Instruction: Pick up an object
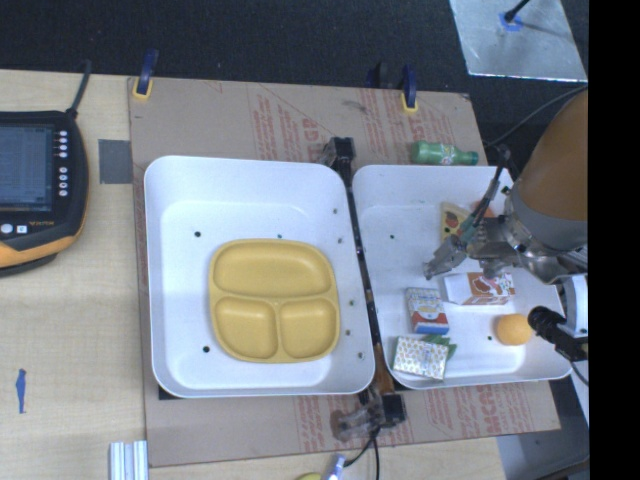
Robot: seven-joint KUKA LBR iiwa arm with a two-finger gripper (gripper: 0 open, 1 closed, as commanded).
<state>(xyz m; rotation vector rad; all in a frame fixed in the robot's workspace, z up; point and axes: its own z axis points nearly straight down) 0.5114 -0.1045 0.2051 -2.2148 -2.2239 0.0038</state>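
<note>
The right white bin [395, 203] holds several small objects. A red and white card [482, 288] lies just under the gripper [447, 256], which hovers low over the bin's middle right, pointing left. A blue, red and white packet [427, 310] lies below it, and a green and silver packet [421, 358] sits near the front wall. An orange ball [513, 329] rests at the front right. A colourful packet [455, 218] lies just behind the gripper, partly hidden by it. Nothing visibly hangs from the gripper.
The left white bin [175, 198] holds a yellow divided tray [273, 299]. A green bottle-shaped object [443, 153] lies on the cardboard behind the right bin. A black and orange control pendant [35, 193] sits at the far left. The grey arm [555, 183] covers the right bin's right edge.
</note>
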